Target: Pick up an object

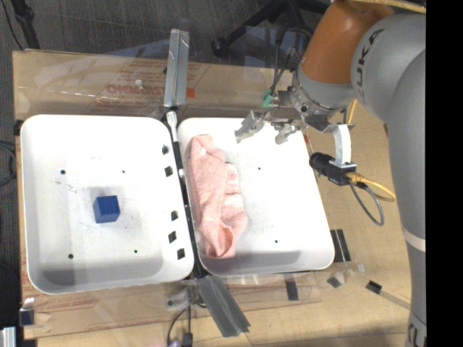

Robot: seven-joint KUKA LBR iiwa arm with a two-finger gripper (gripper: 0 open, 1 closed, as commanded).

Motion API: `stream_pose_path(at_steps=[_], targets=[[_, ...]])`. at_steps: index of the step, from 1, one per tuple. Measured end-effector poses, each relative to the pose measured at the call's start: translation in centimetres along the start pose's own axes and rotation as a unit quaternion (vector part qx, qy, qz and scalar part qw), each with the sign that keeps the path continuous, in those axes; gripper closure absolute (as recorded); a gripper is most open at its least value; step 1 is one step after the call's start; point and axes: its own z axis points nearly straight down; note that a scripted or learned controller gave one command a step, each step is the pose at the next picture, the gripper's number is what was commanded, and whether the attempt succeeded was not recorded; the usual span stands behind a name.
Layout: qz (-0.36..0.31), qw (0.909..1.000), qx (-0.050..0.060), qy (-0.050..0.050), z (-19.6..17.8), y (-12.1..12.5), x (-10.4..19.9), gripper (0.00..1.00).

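Grey arm [391, 71] with an orange band, reaching in from the right over the far corner of the right bin. Brown bench [87, 78] underneath, carrying both bins side by side. Left bin [43, 194], white and shallow, holding one small thing. Right bin [289, 194], also white, touching the left one along a dark divider with clips. Pink cloth [215, 197], crumpled and stretched lengthwise along the left wall of the right bin, from near the far edge down toward the near edge. Gripper [265, 130] hanging above the far edge of the right bin, fingers spread apart with nothing between them, just up and to the right of the cloth's top end, not touching it. Blue block [107, 208], alone on the left bin's floor, well apart from the gripper.
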Motion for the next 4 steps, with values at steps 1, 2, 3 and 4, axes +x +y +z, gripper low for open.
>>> stream_pose_path(at_steps=[1,2,3,4], targets=[[-0.016,0.9999,0.0,-0.001,9.1,3.4,0.7,0.0],[-0.012,0.9999,0.0,0.0,17.1,4.7,0.5,0.0],[0.081,0.9967,-0.002,0.0,13.5,4.1,-0.2,0.0],[0.078,0.9969,0.0,0.0,12.6,4.1,-0.1,1.0]])
